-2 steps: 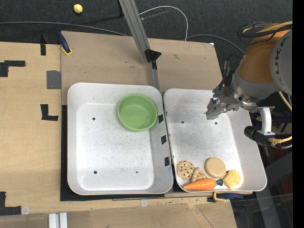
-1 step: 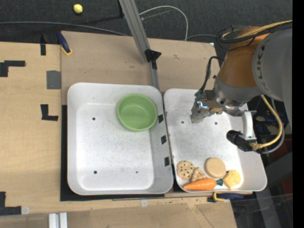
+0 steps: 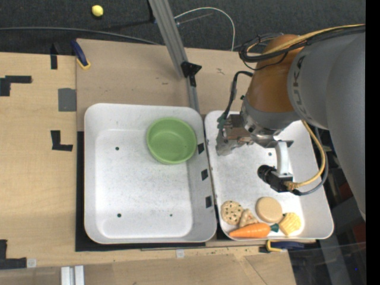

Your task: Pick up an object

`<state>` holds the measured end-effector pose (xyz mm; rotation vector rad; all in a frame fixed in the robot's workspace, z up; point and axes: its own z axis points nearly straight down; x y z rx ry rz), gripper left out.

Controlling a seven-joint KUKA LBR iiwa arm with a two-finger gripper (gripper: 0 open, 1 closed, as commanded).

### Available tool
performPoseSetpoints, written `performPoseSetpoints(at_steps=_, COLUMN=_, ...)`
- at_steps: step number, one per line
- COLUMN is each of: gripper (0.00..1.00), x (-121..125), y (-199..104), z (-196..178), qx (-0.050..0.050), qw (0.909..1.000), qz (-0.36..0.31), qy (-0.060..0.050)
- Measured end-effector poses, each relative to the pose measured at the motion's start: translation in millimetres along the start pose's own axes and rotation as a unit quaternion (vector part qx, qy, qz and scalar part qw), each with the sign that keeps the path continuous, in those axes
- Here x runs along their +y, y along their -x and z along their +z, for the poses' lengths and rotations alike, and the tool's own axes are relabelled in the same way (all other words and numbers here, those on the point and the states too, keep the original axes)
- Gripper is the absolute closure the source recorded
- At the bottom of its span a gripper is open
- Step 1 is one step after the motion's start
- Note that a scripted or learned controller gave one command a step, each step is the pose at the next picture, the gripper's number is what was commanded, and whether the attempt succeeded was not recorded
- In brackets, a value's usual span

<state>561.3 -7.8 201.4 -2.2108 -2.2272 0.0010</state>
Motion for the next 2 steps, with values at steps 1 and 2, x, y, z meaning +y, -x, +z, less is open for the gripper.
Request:
performPoseSetpoints(at_steps=1, gripper=1.0, x=4.6, y=-58.6, z=0.8, qx=0.0, qw=1.0, qz=-0.001, qy=0.0)
performPoseSetpoints(at_steps=2, gripper=1.0, x=-2.5, y=-107.5, z=-5.0, qx=0.0, qw=1.0, qz=0.0, qy=0.0)
